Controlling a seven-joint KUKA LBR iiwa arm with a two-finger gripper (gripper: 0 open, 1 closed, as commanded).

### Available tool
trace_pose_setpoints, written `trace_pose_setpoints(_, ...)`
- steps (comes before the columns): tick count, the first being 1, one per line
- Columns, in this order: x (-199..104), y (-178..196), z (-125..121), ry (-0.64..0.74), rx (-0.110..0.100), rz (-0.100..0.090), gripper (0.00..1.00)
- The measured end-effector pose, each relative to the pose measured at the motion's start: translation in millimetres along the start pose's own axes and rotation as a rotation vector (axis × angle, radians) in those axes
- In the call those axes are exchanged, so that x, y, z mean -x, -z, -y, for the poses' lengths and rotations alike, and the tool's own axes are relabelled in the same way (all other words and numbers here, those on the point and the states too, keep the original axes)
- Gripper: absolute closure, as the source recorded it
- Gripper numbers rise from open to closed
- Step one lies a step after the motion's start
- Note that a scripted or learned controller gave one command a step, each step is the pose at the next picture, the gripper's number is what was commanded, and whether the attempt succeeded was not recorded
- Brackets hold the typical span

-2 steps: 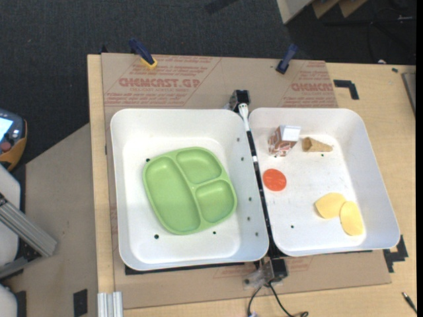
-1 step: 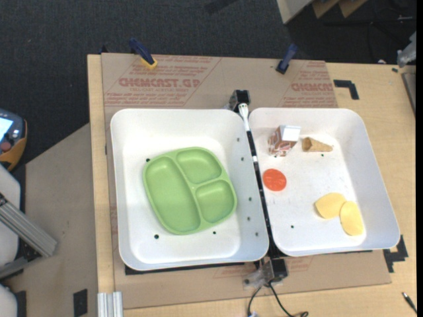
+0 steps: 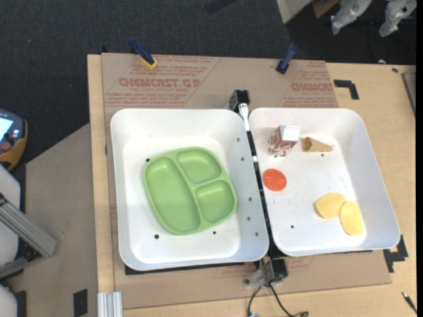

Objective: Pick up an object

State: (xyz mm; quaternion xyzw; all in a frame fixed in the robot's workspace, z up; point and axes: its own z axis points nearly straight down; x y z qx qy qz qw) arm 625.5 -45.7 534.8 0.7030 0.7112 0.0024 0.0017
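The right bin holds several small objects: a red disc, two yellow rounded pieces touching each other, a tan wedge and a small red-and-white block. A green divided plate lies in the left bin. My gripper hangs at the top right of the view, beyond the far edge of the bench and well away from the bins. Its two pale fingers are spread open with nothing between them.
The bins sit side by side on a brown cardboard sheet, held by blue clamps at the far edge. A black hinge strip runs between the bins. Dark floor surrounds the bench.
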Motion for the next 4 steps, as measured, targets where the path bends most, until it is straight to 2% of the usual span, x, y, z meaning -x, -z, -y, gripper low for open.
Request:
trace_pose_setpoints(1, -61, 0, -28, -0.004, -0.001, 0.000, 0.00)
trace_pose_setpoints(2, -132, 0, -29, -0.004, -0.002, -0.001, 0.00)
trace_pose_setpoints(3, -219, 1, 19, -0.001, -0.008, -0.002, 0.00)
trace_pose_setpoints(4, -272, 1, -46, -0.008, 0.002, -0.002, 0.00)
